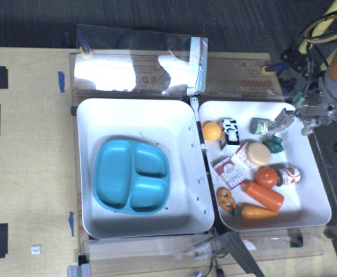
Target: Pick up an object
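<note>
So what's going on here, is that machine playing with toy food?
Roughly, yes. A grey robot arm with a two-finger gripper reaches in from the right over the right white bin, which holds a jumble of toy food: an orange ball, a long orange carrot-shaped piece, a red tomato-like piece and more. The gripper sits at the bin's upper edge near a small green and white can. It holds nothing visibly. The left white bin holds a blue divided plastic tray.

Two bins, arm at the right edge

I see a blue divided plate point(132, 176) in the left bin point(93, 120); the right bin point(315, 178) holds toy food, with my gripper point(292, 119) above its upper right corner near a green can point(261, 125).
</note>
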`<state>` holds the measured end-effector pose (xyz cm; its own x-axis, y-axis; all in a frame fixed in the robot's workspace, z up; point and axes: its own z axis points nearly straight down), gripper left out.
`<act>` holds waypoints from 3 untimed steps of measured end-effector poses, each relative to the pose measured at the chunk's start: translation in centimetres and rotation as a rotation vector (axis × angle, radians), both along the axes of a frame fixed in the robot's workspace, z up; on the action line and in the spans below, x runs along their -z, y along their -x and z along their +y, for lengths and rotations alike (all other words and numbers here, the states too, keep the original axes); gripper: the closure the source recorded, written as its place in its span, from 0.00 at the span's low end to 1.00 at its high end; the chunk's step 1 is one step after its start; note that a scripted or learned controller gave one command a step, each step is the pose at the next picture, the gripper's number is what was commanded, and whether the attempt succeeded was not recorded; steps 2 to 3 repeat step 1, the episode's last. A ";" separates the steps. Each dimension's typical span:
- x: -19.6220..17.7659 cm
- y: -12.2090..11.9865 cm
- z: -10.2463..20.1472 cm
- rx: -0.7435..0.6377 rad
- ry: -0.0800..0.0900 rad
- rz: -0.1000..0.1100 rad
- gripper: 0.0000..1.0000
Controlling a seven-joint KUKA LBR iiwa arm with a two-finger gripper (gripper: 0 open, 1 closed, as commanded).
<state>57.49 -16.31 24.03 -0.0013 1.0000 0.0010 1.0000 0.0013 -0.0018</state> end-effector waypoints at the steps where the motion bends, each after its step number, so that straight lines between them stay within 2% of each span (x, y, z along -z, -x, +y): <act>1: 7.4 -4.2 -2.2 -0.197 0.000 0.002 0.00; 3: 7.4 -4.2 -2.2 -0.197 0.000 0.002 0.00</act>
